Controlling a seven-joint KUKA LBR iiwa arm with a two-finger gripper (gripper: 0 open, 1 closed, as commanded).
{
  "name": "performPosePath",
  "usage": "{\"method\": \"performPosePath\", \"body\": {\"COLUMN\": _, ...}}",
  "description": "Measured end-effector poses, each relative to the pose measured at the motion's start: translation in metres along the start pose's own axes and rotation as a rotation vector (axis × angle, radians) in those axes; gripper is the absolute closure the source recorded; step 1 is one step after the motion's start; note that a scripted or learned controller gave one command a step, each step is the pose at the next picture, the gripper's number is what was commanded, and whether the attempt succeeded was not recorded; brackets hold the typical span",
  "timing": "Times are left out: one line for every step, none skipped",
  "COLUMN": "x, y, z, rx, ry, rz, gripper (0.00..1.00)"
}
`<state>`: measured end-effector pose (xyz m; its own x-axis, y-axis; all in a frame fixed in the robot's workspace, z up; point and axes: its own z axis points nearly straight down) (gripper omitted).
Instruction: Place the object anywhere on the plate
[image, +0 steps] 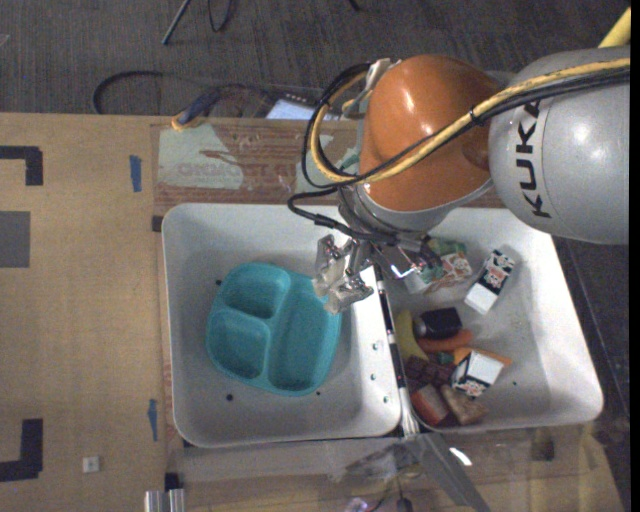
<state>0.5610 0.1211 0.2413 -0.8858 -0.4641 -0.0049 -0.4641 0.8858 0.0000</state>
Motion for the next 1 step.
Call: {"method": "performPosePath", "body": {"x": 0.0551, "y": -0.0524, "z": -0.0555, "rx": 0.002, "ry": -0.003, "rz": -0.04, "gripper": 1.0}}
